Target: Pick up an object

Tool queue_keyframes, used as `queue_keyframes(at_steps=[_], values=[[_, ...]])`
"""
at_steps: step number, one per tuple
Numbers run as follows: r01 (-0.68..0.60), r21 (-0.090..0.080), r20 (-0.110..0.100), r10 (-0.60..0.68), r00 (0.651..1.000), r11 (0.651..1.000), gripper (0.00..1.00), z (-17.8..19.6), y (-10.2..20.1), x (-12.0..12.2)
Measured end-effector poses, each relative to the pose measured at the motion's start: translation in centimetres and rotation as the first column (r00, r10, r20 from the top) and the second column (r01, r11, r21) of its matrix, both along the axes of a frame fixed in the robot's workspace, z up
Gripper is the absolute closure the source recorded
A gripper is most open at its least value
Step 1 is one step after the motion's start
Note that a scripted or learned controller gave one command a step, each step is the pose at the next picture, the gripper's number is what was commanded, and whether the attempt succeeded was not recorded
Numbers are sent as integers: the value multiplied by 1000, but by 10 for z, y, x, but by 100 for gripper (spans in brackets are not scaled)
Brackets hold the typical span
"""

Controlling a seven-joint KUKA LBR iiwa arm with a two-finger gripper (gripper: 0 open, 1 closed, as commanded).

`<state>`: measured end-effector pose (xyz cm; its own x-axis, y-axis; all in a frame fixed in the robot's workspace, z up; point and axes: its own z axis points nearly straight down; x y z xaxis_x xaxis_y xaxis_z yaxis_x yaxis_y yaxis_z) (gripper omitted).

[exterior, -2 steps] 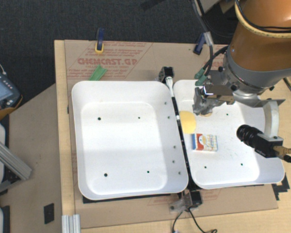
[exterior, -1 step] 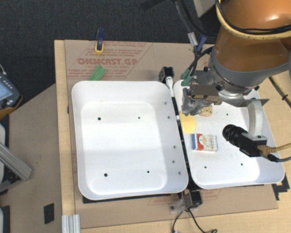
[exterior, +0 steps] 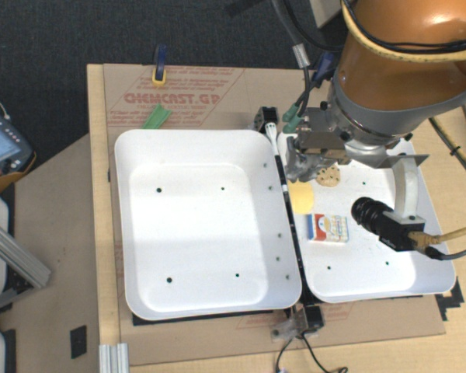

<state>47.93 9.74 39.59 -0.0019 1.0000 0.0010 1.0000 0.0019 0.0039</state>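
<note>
The tool (exterior: pixel 301 164) hangs low over the right bin (exterior: pixel 373 282), near its upper-left corner, just above a yellow pad (exterior: pixel 301 198) and beside a cookie (exterior: pixel 328 177). A box (exterior: pixel 328 228) lies below them. How far the tool is open cannot be told.

A single fixed camera looks down at a slant from above the bench (exterior: pixel 109 286), near enough that both bins nearly fill the frame: the left bin (exterior: pixel 194 231) around centre, the right bin (exterior: pixel 357 274) toward 4 o'clock. The arm (exterior: pixel 408 45) looms large at 1 o'clock, its gripper (exterior: pixel 301 169) just 3 o'clock of centre
</note>
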Motion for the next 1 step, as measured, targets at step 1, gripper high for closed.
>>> queue_keyframes(at_steps=[1], values=[[3,-3,-14,-3,1000,1000,100,-81,7,22]])
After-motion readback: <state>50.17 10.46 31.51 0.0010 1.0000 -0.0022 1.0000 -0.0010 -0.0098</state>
